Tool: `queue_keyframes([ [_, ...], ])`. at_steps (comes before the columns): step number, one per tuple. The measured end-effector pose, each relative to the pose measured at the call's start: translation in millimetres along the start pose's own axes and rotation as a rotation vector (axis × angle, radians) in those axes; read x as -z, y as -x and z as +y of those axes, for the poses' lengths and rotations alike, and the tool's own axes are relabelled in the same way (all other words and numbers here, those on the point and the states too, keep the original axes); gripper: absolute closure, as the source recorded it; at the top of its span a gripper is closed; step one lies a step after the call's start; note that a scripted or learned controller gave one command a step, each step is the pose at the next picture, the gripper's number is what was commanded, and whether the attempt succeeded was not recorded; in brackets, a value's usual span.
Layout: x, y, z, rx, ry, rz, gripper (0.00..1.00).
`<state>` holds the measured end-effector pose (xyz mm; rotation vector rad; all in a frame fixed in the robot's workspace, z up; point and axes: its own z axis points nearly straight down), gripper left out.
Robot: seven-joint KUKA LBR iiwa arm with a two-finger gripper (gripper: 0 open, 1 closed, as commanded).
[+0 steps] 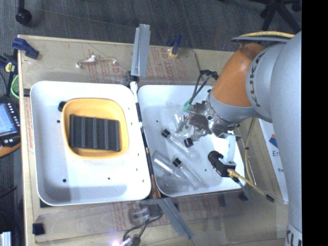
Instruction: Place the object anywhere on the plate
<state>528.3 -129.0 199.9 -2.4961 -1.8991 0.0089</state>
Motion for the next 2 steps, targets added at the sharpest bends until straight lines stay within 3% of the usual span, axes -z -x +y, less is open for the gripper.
queue_keyframes([
  [1,55,-109,32,0.109,0.003,0.001,1.0],
  [2,-9,-179,51,0.253,0.0,0.0,1.0],
])
